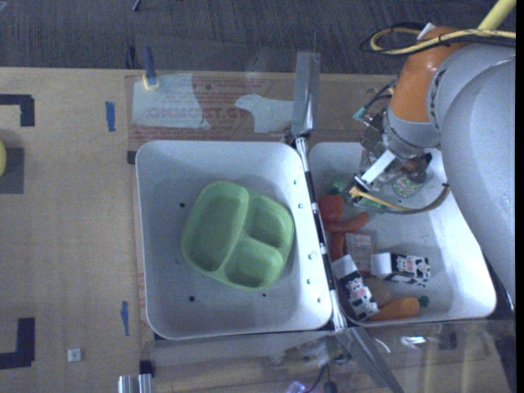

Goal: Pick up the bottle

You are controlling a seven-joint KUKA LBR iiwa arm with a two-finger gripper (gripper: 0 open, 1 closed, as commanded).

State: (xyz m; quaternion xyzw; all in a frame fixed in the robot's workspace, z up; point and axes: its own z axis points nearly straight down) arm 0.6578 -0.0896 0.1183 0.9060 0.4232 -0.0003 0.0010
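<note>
We saw the arm (426, 80) reach into the right bin (458, 244), its hand (378, 174) low over the clutter at the bin's far end. Whether the hand was apart or together, we could not tell. The bottle (358, 289), as we judged it, lay near the bin's front left corner, beside a carrot (399, 307) and a carton (409, 267), well apart from the hand. By our reading, the pick was not yet done. The left bin (155, 236) held a green tray (237, 234).
</note>
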